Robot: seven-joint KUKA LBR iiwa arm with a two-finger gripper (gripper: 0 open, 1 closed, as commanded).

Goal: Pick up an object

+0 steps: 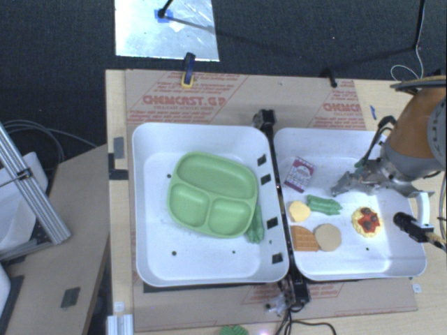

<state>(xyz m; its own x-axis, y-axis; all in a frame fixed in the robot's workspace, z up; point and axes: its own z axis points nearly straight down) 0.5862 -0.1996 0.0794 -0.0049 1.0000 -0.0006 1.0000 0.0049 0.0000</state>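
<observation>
Bench with two white bins. Right bin: green pod, long axis roughly left to right, lying just left of and below the gripper; gripper poised over the bin floor, grasping nothing visible. Around the pod: yellow piece, cracker, round biscuit, pizza toy, small packet. Left bin: green divided plate.

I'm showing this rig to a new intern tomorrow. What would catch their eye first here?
Probably the large green divided plate in the left bin. Next, the cluster of small toy foods in the right bin, such as the green pod, with the gripper hanging just above them.
</observation>
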